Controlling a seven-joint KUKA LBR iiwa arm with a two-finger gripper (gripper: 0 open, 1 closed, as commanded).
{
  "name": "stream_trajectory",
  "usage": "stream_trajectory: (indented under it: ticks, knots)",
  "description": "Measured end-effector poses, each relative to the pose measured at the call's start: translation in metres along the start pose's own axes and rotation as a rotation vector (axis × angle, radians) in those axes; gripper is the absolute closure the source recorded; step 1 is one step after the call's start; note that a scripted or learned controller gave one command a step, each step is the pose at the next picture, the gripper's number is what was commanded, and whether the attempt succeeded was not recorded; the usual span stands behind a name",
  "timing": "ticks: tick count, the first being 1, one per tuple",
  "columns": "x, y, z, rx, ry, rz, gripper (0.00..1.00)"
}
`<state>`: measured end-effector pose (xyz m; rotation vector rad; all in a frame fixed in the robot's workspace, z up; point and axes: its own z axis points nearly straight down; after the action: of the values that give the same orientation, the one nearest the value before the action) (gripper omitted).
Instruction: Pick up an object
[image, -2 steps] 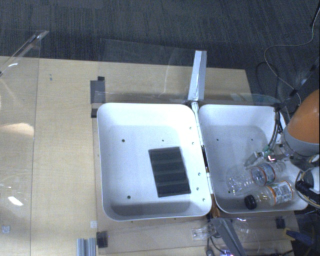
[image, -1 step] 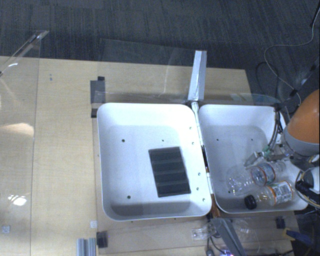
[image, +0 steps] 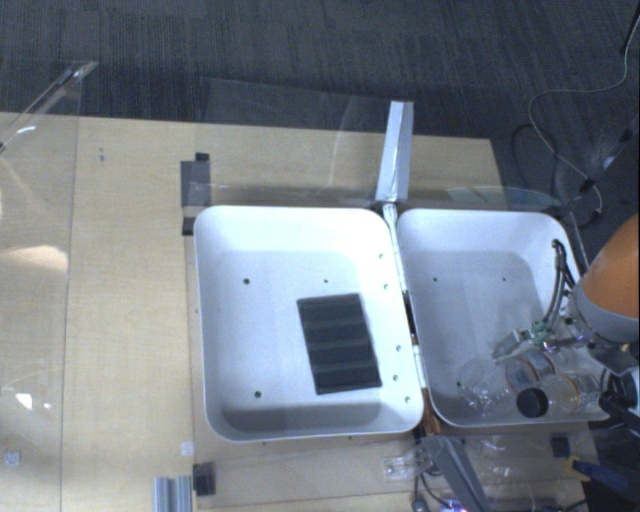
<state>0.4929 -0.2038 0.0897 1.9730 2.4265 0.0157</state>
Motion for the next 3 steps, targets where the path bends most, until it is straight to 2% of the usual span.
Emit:
stream_trajectory:
  ticks: [1,2,3]
  knots:
    - [0.000,0.004,-0.012,-0.010,-0.003,-0.001,1.00]
    - [0.074,0.050,-0.056,0.010,0.003,0.024,1.00]
    - [0.096,0.087,-0.091,0.011,0.004,-0.013,1.00]
